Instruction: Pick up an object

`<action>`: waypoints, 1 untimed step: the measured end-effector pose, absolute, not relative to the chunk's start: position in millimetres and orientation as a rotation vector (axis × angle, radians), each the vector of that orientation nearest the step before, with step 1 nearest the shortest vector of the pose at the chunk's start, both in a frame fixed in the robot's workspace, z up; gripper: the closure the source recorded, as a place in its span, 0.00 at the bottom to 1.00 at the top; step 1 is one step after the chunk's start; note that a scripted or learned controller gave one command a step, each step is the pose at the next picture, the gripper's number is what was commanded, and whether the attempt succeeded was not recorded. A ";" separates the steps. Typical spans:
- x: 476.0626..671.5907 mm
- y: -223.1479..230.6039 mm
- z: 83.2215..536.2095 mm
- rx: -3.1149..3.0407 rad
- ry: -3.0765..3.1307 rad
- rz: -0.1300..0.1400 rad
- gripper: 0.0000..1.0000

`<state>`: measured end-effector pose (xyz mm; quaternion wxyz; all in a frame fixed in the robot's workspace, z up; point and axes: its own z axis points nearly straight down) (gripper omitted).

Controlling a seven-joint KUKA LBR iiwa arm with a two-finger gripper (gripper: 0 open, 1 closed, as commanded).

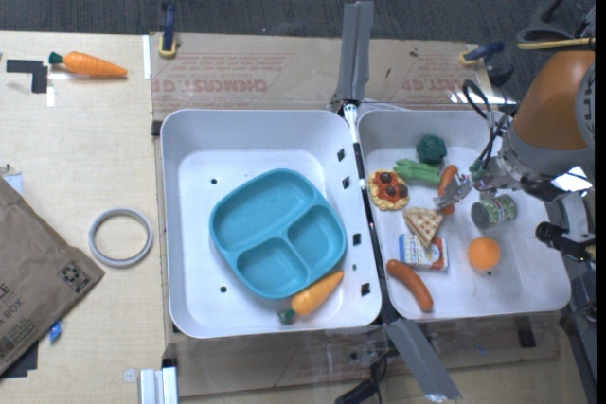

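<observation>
The right bin (pixel 530 298) holds several toy foods: a dark green lump (pixel 432 148), a green pea pod (pixel 415 169), a small red-orange piece (pixel 448 175), a round pizza (pixel 388 189), a sandwich wedge (pixel 423 224), a small carton (pixel 421 253), a sausage (pixel 411 285), an orange (pixel 484 254) and a tin can (pixel 494 210) on its side. My gripper (pixel 454 190) hangs low in this bin, between the red-orange piece and the sandwich wedge, just left of the can. Nothing is visibly lifted.
The left bin (pixel 189 156) holds a blue divided plate (pixel 276 232) and a carrot (pixel 314 293) by its front wall. On the bench to the left lie another carrot (pixel 90 64), a tape ring (pixel 120 235) and a cardboard box (pixel 38 279).
</observation>
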<state>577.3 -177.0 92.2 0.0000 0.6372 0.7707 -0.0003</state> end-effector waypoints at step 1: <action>577.6 -177.7 101.5 2.005 2.416 0.000 1.00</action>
